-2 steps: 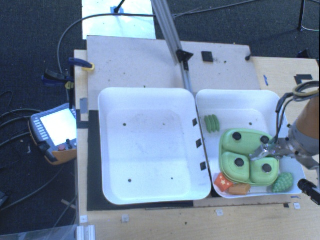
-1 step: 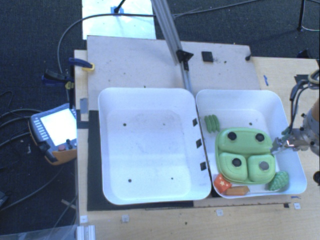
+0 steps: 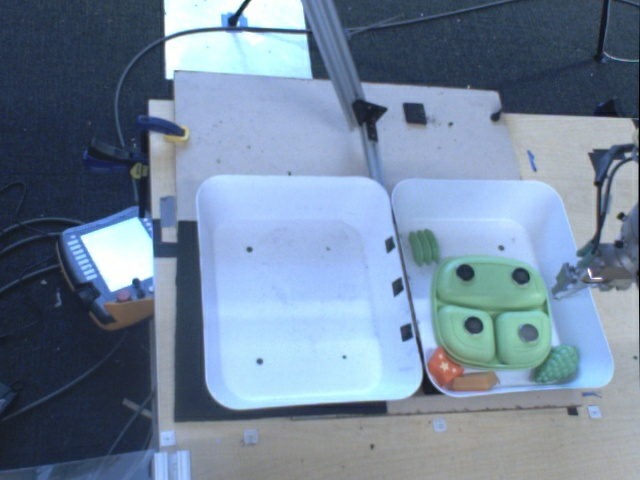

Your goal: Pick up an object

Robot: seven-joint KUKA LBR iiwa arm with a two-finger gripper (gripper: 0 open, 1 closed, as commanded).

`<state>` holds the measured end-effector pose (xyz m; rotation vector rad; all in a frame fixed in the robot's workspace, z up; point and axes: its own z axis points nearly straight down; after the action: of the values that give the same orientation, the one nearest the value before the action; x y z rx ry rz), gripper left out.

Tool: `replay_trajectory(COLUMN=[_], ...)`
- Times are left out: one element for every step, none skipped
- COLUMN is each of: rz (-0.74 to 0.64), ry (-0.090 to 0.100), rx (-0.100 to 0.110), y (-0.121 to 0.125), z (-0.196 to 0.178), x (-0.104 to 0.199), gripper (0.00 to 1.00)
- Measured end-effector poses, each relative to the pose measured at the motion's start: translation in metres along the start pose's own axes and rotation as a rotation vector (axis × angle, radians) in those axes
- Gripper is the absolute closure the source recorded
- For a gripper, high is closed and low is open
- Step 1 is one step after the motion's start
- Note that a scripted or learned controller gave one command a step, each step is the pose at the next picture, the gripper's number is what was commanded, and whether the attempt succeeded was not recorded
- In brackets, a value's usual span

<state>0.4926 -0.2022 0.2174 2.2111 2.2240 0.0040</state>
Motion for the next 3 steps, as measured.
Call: replay_trajectory(rz=[-0.004,-0.006,-0.004], ry=[0.002,0.004,0.002], rx=[0.002,0.001,0.003], y=[0.019,0.046,0.059], z=[-0.011,-0.015,-0.007], x=[0.047,0.103,0.147], gripper=[1.00,1.00,1.00])
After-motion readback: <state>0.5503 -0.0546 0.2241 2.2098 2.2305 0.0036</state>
